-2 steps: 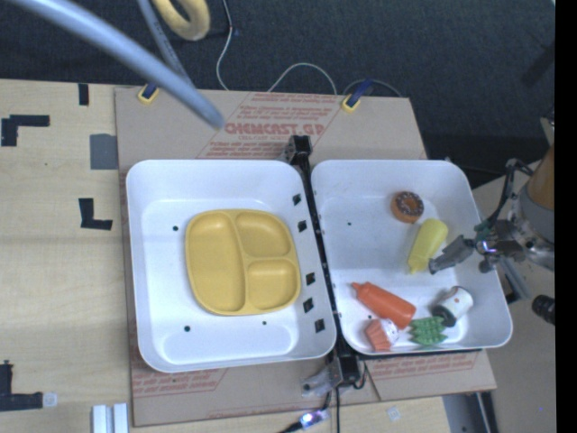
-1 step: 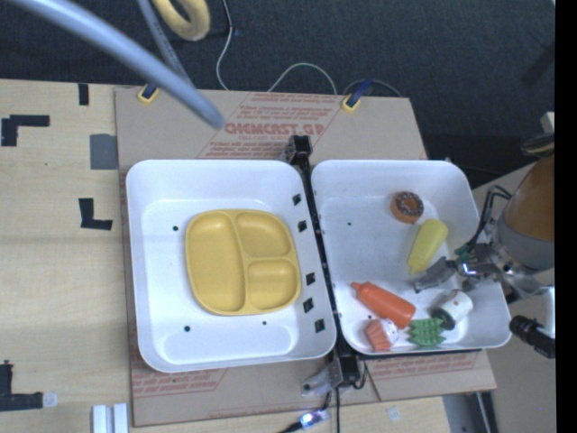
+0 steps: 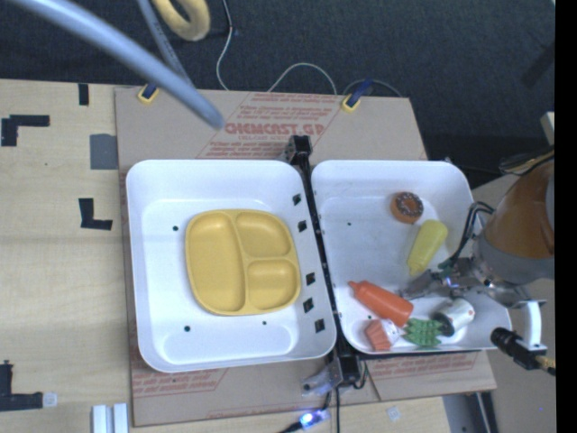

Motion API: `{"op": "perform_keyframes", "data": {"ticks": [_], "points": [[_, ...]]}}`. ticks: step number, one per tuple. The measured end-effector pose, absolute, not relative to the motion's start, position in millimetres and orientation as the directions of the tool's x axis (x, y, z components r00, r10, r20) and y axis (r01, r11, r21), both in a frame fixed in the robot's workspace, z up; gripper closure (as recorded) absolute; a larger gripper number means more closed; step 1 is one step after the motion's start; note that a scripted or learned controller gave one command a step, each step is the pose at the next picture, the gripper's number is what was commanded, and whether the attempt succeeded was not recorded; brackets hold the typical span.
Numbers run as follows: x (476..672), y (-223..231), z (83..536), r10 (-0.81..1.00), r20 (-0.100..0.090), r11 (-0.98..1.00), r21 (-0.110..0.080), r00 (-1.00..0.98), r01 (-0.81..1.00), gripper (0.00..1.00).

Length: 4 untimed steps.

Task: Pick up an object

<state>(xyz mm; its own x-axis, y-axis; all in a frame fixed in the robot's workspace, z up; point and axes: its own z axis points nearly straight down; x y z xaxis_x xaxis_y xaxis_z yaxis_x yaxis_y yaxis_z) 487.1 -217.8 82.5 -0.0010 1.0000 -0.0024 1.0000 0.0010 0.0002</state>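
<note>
The right bin (image 3: pixel 361 183) holds several toy foods. A brown doughnut (image 3: pixel 407 207) lies near the back, with a yellow corn-like piece (image 3: pixel 425 246) just in front of it. An orange carrot (image 3: pixel 382 302) lies toward the front, beside a small orange-and-white piece (image 3: pixel 379 335), a green leafy piece (image 3: pixel 422 333) and a white cylinder (image 3: pixel 453 317). My gripper (image 3: pixel 431 282) reaches in low from the right. It sits between the yellow piece and the white cylinder, just right of the carrot's end. I see nothing clearly held in it.
The left bin (image 3: pixel 149 242) holds a yellow divided plate (image 3: pixel 242 262). A black hinge strip (image 3: pixel 311 242) separates the bins. The arm's orange band (image 3: pixel 527 219) hangs over the right bin's right rim. Grey hoses (image 3: pixel 108 34) cross the top left.
</note>
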Motion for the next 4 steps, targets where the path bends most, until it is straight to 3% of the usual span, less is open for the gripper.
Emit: {"op": "perform_keyframes", "data": {"ticks": [1,4], "points": [[488.0,-218.2,95.7,1.000,-0.004,0.001,0.002,-0.001,1.000,1.00],[493.6,-223.0,243.9,1.000,-0.002,0.002,0.004,-0.002,1.000,1.00]]}}
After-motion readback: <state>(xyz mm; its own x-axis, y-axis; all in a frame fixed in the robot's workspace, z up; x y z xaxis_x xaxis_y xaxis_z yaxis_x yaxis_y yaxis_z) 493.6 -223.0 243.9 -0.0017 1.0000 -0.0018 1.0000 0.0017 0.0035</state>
